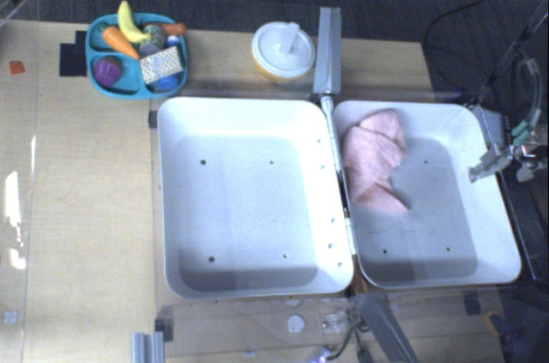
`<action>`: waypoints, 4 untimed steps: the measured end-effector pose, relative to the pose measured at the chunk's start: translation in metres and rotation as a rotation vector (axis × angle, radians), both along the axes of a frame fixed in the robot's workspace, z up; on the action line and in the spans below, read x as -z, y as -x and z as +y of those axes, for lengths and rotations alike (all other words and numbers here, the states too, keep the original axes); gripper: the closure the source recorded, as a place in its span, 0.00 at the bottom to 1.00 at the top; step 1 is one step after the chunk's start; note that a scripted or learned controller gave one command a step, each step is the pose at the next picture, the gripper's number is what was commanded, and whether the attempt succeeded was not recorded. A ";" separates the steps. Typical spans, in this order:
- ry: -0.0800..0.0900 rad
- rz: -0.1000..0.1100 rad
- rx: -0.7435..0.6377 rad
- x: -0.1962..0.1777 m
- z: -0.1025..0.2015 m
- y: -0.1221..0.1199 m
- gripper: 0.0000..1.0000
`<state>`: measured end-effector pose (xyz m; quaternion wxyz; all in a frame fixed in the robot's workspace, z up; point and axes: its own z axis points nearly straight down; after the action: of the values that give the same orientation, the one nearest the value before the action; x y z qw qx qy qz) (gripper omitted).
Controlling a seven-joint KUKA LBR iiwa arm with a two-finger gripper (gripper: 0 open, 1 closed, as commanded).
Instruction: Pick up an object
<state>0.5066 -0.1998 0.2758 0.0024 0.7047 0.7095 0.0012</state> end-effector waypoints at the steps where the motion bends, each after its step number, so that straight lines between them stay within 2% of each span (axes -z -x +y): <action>1: -0.001 0.002 -0.050 0.156 0.029 -0.079 0.00; 2: 0.001 -0.007 -0.147 0.186 0.097 -0.151 0.00; 3: 0.006 -0.012 -0.399 0.184 0.099 -0.061 0.00; 4: 0.002 -0.005 -0.507 0.089 0.195 -0.091 0.00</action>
<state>0.5975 -0.0048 0.1871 0.0045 0.5042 0.8636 0.0030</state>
